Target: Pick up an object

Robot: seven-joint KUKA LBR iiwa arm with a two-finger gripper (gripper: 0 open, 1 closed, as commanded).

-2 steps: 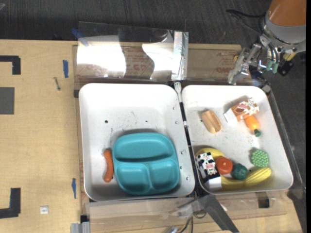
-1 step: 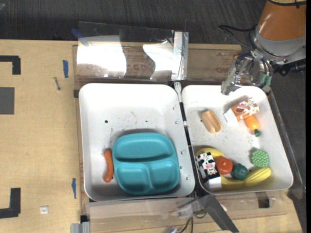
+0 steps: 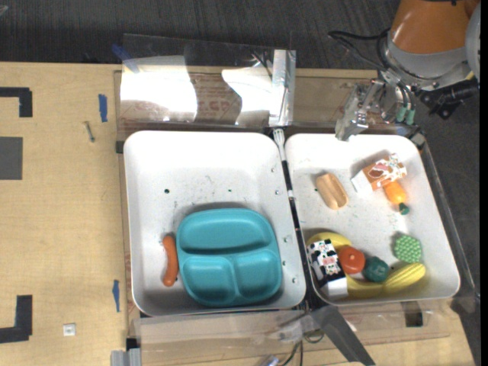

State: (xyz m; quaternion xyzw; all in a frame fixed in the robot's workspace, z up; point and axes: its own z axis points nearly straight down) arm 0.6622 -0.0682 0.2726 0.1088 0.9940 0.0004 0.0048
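Note:
My gripper [image 3: 375, 119] hangs over the back rim of the right bin [image 3: 442, 227], open, with nothing between its fingers. The bin below it holds a tan bread roll [image 3: 332, 191], a white and orange carton [image 3: 381, 171] and a small carrot [image 3: 396, 197]. Toward the front lie a green bumpy ball [image 3: 408, 246], a yellow banana [image 3: 404, 276], a red tomato [image 3: 352, 261], a dark green piece [image 3: 375, 268] and a black-and-white box [image 3: 325, 262]. All of these lie well forward of the gripper.
The left bin [image 3: 145, 174] holds a teal divided tray [image 3: 229, 256] with an orange sausage [image 3: 169, 261] beside it. A clear plastic sheet [image 3: 206, 90] and a metal bracket [image 3: 282, 82] stand behind the bins. The grey and orange arm [image 3: 431, 21] fills the upper right.

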